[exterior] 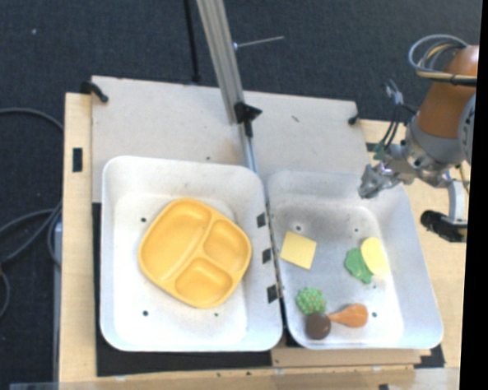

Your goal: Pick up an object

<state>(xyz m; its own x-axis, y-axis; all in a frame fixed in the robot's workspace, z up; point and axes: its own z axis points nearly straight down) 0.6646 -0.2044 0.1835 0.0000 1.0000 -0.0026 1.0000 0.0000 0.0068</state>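
Note:
My gripper [371, 186] hangs over the far right corner of the right bin [406, 241], with nothing seen between its fingers. Below it in that bin lie a yellow square slice [298, 250], a pale yellow piece [375, 257] resting against a green leafy piece [357, 265], a small green broccoli-like piece [310, 300], and a drumstick [335, 320] with a brown end and an orange shaft. All of these lie well in front of the gripper and apart from it.
The left bin [128, 199] holds a yellow divided plate [194, 251]. A slanted metal pole [227, 65] rises from the back between the bins. Beige bench board [166, 119] lies behind the bins.

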